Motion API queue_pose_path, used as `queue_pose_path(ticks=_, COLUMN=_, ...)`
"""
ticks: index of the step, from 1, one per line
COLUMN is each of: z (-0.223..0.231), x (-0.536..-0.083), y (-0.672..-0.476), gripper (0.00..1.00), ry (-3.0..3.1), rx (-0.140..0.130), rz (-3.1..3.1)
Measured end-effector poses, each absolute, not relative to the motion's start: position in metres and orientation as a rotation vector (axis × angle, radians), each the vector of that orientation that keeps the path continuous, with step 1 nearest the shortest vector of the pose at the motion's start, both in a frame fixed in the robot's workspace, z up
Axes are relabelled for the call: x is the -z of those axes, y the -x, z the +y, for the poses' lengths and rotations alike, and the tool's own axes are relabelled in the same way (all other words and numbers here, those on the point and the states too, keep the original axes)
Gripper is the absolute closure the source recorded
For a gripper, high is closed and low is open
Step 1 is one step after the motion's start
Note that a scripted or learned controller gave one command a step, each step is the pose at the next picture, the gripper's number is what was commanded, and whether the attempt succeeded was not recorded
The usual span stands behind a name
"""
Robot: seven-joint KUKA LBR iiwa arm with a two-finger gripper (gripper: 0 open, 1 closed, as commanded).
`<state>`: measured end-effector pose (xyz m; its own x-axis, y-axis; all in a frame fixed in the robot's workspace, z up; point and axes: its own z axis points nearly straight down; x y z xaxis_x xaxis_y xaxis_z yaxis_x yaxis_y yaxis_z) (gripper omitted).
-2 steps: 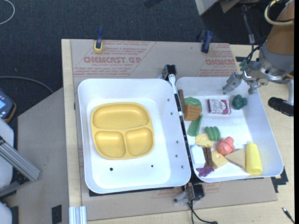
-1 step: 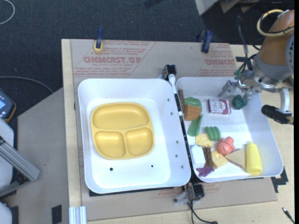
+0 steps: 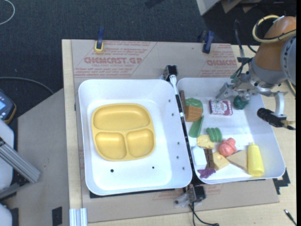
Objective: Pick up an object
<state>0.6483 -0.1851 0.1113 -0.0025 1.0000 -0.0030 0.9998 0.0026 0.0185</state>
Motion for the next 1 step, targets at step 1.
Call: queue_pose_path(ticks=1, z=-0.1860, x=-0.1206, y=-0.6487, gripper=1.00, ry=-2.204, rx=-0.016, rz=2.212)
